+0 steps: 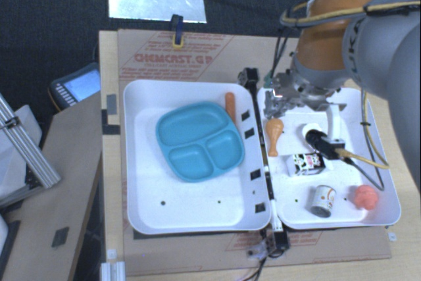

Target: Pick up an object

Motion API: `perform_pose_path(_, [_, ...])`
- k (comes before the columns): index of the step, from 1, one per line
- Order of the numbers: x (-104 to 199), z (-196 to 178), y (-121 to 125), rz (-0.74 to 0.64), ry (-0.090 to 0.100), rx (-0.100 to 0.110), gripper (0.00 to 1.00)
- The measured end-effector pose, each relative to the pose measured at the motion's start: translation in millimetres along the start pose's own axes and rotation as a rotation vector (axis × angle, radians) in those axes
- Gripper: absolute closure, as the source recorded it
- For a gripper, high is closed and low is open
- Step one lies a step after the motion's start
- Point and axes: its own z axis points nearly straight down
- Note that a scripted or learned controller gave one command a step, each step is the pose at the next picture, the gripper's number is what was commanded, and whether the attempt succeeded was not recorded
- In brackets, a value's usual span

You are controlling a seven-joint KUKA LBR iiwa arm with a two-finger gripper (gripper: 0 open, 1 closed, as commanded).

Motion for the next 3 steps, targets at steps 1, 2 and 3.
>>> perform_pose_path(1, [47.4,3.2,-17.5,0.000,0.000,0.000,1.00])
perform_pose_path(2, [101.5,-16.0,-35.1,-0.001,0.001,-0.004,1.00])
perform_pose_path(3, [97.4,-15.2,-34.4,0.006,-0.002,-0.003,0.00])
